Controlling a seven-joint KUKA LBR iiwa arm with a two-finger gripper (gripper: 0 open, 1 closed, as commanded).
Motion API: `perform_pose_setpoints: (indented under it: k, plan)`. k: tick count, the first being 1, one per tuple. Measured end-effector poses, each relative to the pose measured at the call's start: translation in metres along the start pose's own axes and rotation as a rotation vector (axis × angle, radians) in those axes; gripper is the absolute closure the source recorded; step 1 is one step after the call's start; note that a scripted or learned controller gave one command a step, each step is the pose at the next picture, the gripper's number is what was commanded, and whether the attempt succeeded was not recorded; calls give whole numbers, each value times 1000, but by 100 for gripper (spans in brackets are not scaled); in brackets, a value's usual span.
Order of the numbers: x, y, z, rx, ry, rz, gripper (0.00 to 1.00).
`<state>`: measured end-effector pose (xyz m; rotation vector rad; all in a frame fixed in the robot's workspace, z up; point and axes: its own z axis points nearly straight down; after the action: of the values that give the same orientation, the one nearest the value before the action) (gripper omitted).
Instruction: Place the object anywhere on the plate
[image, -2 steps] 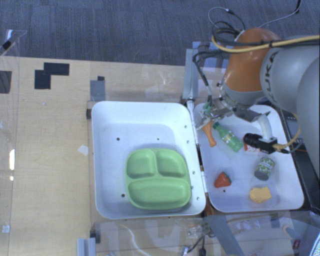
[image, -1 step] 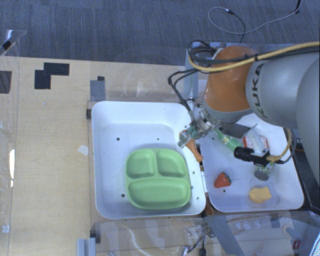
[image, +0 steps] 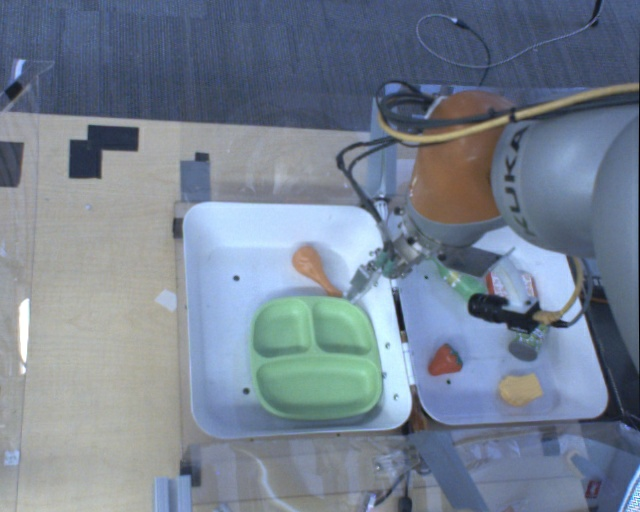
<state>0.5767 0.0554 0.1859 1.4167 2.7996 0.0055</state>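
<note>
A green divided plate lies in the front half of the left bin. An orange drumstick-shaped object rests on the bin floor just behind the plate, its thin end pointing toward the plate's back right corner. My gripper hangs low over the left bin's right side. Its tip is right beside the thin end of the orange object and just above the plate's back edge. Nothing shows clearly in its grasp.
The right bin holds a red strawberry-like piece, a yellow lump, a green item, a crumpled packet and a small grey object. The arm's orange band looms over the divider between the bins.
</note>
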Motion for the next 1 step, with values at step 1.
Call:
perform_pose_setpoints:
  k: [1]
  plan:
    - [-1, 2, -12, -6, -2, -1, 100]
